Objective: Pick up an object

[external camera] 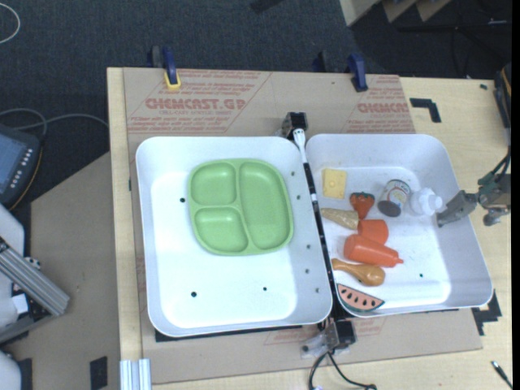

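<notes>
The right bin (455, 283) holds several toy foods. A yellow cheese wedge (334, 183) lies at the back, with a small red fruit (362, 203) and a tan bread piece (340, 217) below it. An orange-red pepper (374, 230), a carrot (375, 253) and a tan drumstick (359, 273) lie mid-bin. A watermelon slice (359, 299) rests on the front rim. A small jar (396, 195) and a clear bottle (424, 201) lie to the right. My gripper (471, 205) sits low over the bin's right rim, just right of the clear bottle, with nothing seen in it.
The left bin (162, 242) holds a green divided plate (241, 206). A black divider (313, 218) runs between the bins. Blue clamps (357, 71) grip the bench's far edge, and cables trail at the front (333, 356).
</notes>
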Controlling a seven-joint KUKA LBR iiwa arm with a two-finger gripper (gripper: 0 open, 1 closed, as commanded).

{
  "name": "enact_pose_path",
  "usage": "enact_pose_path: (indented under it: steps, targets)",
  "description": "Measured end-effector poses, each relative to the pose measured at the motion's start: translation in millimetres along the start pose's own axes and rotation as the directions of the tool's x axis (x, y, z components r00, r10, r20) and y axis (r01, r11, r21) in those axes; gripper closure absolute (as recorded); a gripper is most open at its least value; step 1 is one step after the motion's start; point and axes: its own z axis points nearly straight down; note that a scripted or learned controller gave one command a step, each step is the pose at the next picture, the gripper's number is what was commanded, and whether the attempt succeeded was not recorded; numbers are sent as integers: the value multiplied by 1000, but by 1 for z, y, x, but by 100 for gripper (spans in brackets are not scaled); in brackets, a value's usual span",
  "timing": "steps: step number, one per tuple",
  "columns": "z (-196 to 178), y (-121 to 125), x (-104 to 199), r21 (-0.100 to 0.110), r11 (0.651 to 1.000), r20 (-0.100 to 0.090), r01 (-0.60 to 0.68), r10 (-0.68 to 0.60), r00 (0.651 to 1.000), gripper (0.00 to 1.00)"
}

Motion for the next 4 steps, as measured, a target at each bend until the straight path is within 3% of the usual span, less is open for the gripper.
enact_pose_path:
  steps: [1,3,4]
  targets:
    - [-8,3,1,-14,1000,4,5,-5,1000,0]
    - [110,-4,6,-8,1000,1,4,-4,1000,0]
    - [138,-3,8,-10,1000,-1,6,-6,1000,0]
